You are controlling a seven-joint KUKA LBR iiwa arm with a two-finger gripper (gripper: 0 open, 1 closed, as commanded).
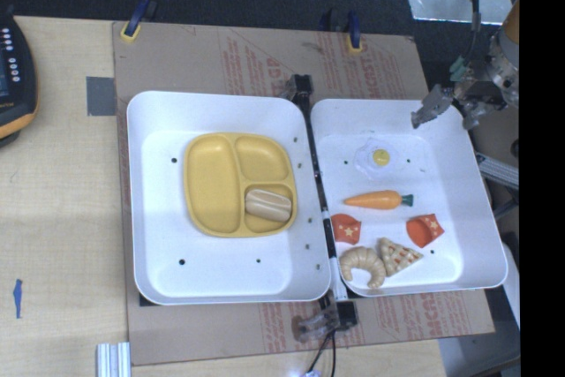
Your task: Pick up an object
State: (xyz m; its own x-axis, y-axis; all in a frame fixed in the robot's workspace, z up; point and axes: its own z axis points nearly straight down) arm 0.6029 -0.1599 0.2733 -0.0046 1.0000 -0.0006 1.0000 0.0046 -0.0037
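Left white bin (150, 190) holding a yellow three-compartment plastic tray (212, 181) with a beige bread roll (267, 204) at its 4 o'clock; right white bin (472, 216) with a fried egg (378, 157) at 12 o'clock, an orange toy carrot (378, 200) centrally and a croissant (362, 267) at 7 o'clock; grey two-finger gripper (433, 112) at the right bin's 1 o'clock rim, holding nothing, its opening impossible to judge.

Gripper (439, 108) hangs over the right bin's (472, 225) far right corner, nothing between its fingers. Below it in that bin: fried egg (379, 157), carrot (380, 200), croissant (364, 265) at the near edge. In the left bin (159, 260), a yellow tray (212, 181) holds a bread roll (267, 204).
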